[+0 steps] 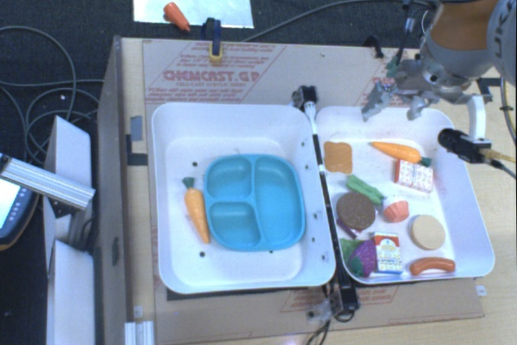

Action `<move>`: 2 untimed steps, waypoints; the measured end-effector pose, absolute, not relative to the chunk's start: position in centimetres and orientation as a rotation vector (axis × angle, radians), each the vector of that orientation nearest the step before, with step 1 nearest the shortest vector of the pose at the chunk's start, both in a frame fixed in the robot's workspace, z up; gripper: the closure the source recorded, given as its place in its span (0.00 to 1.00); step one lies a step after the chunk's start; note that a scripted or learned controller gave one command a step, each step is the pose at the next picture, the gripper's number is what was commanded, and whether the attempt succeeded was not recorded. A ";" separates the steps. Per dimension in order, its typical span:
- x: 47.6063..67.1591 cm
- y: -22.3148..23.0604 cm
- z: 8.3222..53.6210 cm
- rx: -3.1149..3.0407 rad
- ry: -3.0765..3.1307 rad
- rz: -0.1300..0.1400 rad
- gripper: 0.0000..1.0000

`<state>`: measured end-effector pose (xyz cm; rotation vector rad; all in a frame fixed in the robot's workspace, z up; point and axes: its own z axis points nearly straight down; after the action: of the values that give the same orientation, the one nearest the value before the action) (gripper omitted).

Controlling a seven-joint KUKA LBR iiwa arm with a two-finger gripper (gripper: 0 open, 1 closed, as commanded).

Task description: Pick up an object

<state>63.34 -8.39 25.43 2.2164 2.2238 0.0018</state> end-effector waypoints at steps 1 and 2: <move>63.1 -14.7 19.0 2.220 2.222 -0.002 0.00; 64.5 -17.1 10.7 2.207 2.213 0.010 0.00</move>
<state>64.50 -17.13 10.70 2.2070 2.2131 0.0103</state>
